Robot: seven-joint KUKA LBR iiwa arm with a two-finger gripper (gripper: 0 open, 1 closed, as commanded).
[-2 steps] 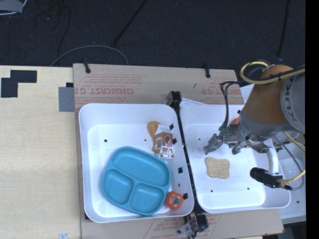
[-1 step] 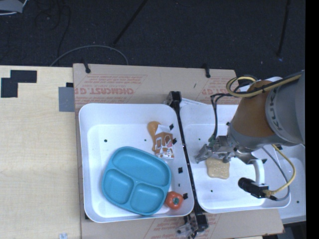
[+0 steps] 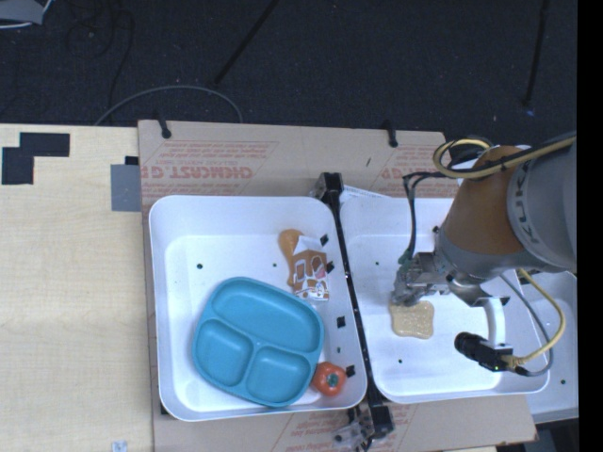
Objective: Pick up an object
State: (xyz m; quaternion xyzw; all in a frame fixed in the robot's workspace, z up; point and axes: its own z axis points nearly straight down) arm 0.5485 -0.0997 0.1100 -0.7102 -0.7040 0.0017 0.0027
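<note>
Gripper [image 3: 409,295] sits low in right bin [image 3: 377,365], directly above tan flat piece [image 3: 414,321], touching its top edge. Wrist hides its tip; grip state cannot be determined.

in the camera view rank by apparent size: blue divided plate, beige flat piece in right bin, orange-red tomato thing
1. blue divided plate, by far the largest
2. beige flat piece, part of it under the gripper
3. orange-red tomato-like toy, smallest

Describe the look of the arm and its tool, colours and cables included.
The arm is bulky and rounded, grey, with a wide orange band above the wrist. Yellow and black cables loop over its top, and another yellow cable trails beneath. The tool is small, grey metal, with a white piece nearby.
</note>
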